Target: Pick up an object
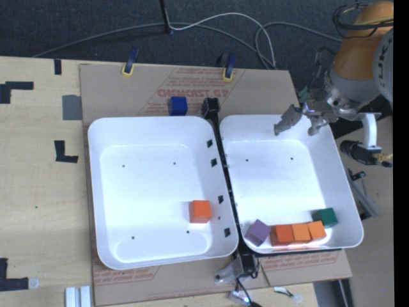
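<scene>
Nearest the camera, along the front wall of the right bin [332, 165], sits a row of blocks: a purple block [257, 232] turned corner-on, then three orange blocks [298, 233] touching side by side, their row running left to right with a slight rise toward the right, and a dark green block [327, 217] just behind the row's right end. Left bin [102, 171] holds one orange cube [200, 211] near its front right, sitting roughly square to the bin walls; compact, no clear long axis. Blue block [178, 105] lies outside the bins on the cardboard sheet [255, 85] that covers the surface, just behind the left bin's back rim. Faded red print on the cardboard is upside down and not legible. Pincer [300, 123] hangs over the back right corner of the right bin, both fingers spread apart, nothing between them, well apart from every block. Grey arm with orange section [364, 40] enters from the right.
</scene>
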Motion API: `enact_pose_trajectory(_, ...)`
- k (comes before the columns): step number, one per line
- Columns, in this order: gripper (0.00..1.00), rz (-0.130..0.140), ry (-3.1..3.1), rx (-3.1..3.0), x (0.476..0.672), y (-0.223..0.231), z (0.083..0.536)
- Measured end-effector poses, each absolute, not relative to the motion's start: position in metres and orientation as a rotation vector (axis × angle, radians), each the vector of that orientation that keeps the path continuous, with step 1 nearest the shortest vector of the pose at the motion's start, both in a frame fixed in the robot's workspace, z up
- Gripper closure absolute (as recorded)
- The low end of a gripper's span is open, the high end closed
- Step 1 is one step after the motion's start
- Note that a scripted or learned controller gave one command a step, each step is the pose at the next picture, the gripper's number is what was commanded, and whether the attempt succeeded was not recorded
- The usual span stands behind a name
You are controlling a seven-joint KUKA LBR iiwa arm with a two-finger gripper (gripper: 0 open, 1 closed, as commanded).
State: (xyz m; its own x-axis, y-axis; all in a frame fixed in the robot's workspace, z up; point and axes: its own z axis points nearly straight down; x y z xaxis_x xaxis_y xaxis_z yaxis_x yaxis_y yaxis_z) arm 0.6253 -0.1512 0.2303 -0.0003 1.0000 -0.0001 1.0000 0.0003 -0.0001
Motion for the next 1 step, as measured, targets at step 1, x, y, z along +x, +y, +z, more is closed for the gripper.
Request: enact_pose_trajectory(1, 1.00, 0.000, -2.222, -2.221, 0.6254, -0.1509, 0.2405)
